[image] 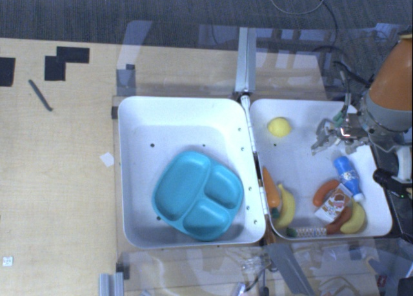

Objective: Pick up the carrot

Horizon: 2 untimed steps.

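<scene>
The carrot (270, 189) is a short orange root with a green end. It lies along the left wall of the right bin (303, 159), pressed against a yellow banana (286, 206). My gripper (328, 135) hangs over the upper right part of that bin, well to the right of the carrot and farther back. Its metal fingers (321, 141) look spread, with nothing between them. The grey arm with its orange band (393, 82) comes in from the right edge.
A yellow lemon (279, 127) sits left of the gripper. Just in front of it lie a blue bottle (347, 175), a red sausage-shaped item (325, 191), a printed packet (333, 206) and a second banana (354, 218). The left bin (148, 127) holds a blue divided plate (199, 195).
</scene>
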Available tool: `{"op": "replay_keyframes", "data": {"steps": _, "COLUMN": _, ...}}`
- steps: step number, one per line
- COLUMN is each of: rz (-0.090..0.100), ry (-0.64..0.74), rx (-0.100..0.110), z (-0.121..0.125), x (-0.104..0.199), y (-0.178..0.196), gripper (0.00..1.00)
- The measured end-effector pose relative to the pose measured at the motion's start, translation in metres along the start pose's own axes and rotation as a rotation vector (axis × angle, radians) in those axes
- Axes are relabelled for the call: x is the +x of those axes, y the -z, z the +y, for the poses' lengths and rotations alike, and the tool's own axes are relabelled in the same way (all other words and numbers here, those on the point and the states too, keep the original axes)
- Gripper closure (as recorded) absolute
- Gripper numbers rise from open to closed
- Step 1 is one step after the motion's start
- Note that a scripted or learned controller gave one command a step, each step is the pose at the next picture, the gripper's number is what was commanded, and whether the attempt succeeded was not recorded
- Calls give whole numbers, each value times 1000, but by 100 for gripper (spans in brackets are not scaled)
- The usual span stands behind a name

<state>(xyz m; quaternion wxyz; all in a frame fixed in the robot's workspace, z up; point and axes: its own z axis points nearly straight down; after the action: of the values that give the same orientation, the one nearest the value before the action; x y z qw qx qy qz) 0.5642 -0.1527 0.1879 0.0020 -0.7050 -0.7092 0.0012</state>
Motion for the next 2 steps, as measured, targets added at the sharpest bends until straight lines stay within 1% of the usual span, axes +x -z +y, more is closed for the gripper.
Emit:
{"op": "replay_keyframes", "data": {"steps": 1, "rz": -2, "ry": 252, "rx": -6, "z": -42, "x": 57, "y": -90, "gripper": 0}}
{"op": "replay_keyframes", "data": {"steps": 2, "rz": -2, "ry": 203, "rx": -4, "z": 10, "x": -11, "y": -65, "gripper": 0}}
